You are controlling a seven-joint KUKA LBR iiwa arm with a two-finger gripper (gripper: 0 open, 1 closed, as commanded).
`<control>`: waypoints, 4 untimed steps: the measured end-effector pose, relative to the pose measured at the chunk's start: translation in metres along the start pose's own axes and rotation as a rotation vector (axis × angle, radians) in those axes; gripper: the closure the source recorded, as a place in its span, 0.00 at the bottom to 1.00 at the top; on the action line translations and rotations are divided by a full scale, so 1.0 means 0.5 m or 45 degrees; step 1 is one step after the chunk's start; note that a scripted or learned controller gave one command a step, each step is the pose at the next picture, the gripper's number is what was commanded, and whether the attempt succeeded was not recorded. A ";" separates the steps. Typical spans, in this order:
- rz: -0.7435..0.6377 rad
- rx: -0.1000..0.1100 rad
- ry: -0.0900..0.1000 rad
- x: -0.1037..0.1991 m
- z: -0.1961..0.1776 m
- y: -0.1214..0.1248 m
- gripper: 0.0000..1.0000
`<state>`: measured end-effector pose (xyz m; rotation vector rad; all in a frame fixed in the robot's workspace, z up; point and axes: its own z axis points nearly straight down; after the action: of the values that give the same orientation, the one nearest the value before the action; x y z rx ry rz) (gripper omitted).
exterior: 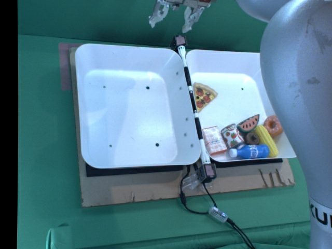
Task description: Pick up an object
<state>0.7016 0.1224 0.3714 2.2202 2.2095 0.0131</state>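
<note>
Grey arm (298, 87) raised, tool (174, 15) fingers spread, empty

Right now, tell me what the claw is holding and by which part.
Nothing is held. The claw hangs open above the far end of the bins, with only green backdrop between its fingers. The toys lie in the right bin.

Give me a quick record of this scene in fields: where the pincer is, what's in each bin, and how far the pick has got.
pincer: raised above the far edge of the bins, fingers spread, nothing between them
left bin: white, no toys seen in it
right bin: white, holds the toys
toys: pizza slice, watermelon slice, donut, corn cob, blue bottle, can, red packet
toy layout: pizza slice apart, the rest clustered in the near right corner
pick: not yet done
</note>
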 end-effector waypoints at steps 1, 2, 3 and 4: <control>-0.004 0.026 0.002 0.002 0.274 -0.005 0.00; -0.001 0.017 0.022 0.014 0.241 -0.002 1.00; -0.001 0.000 0.004 0.006 -0.147 -0.062 1.00; -0.001 0.001 0.000 0.079 -0.089 0.000 1.00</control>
<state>0.7012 0.1622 0.4160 2.2199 2.2105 0.0117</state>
